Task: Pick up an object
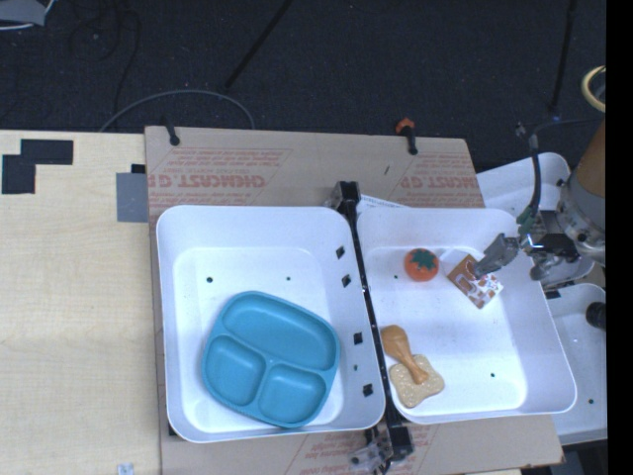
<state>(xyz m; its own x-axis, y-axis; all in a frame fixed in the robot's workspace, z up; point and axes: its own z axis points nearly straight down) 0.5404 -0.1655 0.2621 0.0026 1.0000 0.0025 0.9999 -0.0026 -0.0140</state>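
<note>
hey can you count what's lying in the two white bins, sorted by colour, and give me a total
Blue: 1, the divided plate
Orange-red: 1, the tomato toy
Tan: 1, the wooden spoon on toast
Brown and white: 1, the small packet
Total: 4

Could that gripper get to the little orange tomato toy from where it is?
Probably yes. The gripper hangs just right of the tomato toy in the right bin, with bare floor between; a small patterned block sits beside that path.
</note>
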